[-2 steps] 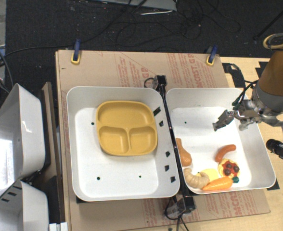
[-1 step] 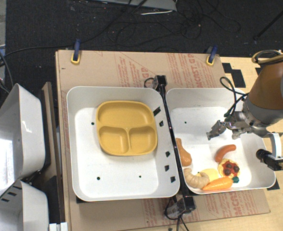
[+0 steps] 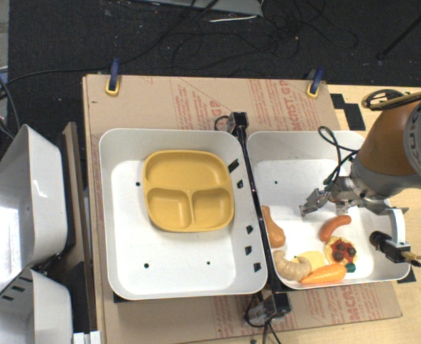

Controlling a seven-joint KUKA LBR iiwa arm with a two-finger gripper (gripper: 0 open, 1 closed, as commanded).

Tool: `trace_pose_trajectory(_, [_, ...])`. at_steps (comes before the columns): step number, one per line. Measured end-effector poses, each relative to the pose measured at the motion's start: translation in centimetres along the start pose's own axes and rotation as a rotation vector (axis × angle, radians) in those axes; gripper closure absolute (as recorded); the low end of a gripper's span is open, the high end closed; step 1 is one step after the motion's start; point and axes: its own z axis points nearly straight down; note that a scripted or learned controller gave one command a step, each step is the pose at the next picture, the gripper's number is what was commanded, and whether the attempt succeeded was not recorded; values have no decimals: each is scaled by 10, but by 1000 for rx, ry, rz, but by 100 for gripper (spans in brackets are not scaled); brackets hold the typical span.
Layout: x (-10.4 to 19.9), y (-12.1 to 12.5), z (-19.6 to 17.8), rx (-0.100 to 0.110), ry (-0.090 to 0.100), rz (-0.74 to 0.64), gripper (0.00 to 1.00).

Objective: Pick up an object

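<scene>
Grey with an orange band, the arm (image 3: 397,149) reaches in from the right over the right bin (image 3: 296,156), wrist bent so the gripper (image 3: 316,203) hangs low above the bin floor, its fingers slightly apart and clamped on nothing. The toy food crowds the bin's near corner: a sausage (image 3: 335,226), a pizza slice (image 3: 341,250), a carrot (image 3: 324,274), a cheese wedge (image 3: 311,259), a ginger-like root (image 3: 293,266) and a butternut squash (image 3: 271,227) against the left wall. The bin's far half lies bare. A yellow divided plate (image 3: 189,190) sits in the left bin (image 3: 124,264).
</scene>
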Motion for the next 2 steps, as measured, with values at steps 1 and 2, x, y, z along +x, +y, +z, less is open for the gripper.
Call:
trace_pose_trajectory(1, [0,1,-13,-4,-1,0,100])
trace_pose_trajectory(2, [0,1,-54,-5,-2,-3,100])
